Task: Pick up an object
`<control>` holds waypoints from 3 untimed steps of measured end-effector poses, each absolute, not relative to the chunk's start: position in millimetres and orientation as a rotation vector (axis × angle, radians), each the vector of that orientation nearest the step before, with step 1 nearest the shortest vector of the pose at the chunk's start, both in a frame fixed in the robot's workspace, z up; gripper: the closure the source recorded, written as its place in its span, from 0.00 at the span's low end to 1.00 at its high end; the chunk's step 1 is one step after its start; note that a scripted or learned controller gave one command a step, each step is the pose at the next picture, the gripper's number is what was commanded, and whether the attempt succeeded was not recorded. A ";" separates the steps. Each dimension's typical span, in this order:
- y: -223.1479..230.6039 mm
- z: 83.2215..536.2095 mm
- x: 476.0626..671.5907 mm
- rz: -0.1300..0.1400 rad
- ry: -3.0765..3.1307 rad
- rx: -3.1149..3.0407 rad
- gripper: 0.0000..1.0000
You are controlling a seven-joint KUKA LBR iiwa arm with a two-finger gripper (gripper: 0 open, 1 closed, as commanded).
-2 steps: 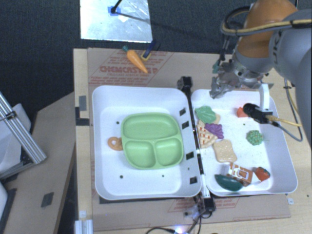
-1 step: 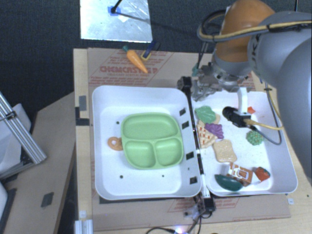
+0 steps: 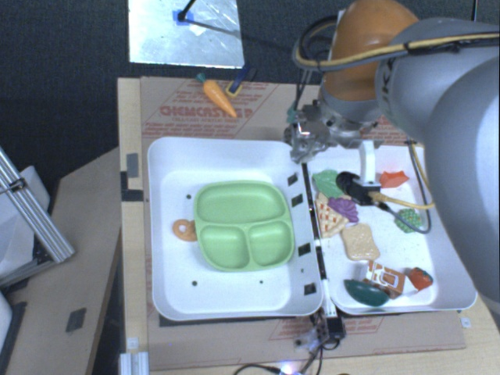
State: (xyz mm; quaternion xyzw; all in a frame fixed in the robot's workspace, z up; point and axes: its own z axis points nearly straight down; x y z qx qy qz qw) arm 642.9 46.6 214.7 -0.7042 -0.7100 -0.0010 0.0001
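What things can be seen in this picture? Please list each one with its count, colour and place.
bins: 2, white, side by side on the bench
plate: 1, green, three compartments, in the left bin
pretzel: 1, orange-brown, left bin, beside the plate
carrot: 1, orange, on the cardboard behind the left bin
foil sheet: 1, silver, behind the bench
toast: 1, tan, right bin, middle
grapes: 1 bunch, purple, right bin
fish: 1, orange, right bin, far side
other toy foods: several, mixed colours, right bin
arm: 1, grey with orange band, from the right
gripper: 1, over the far end of the divide between bins
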 end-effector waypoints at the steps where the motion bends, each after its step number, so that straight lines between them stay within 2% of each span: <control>1: 44.9 224.5 632.5 -0.002 -2.223 -2.219 1.00; 2: 43.9 234.7 647.3 -0.005 -2.229 -2.216 1.00; 3: 52.9 221.3 644.9 -0.001 -2.229 -2.215 1.00</control>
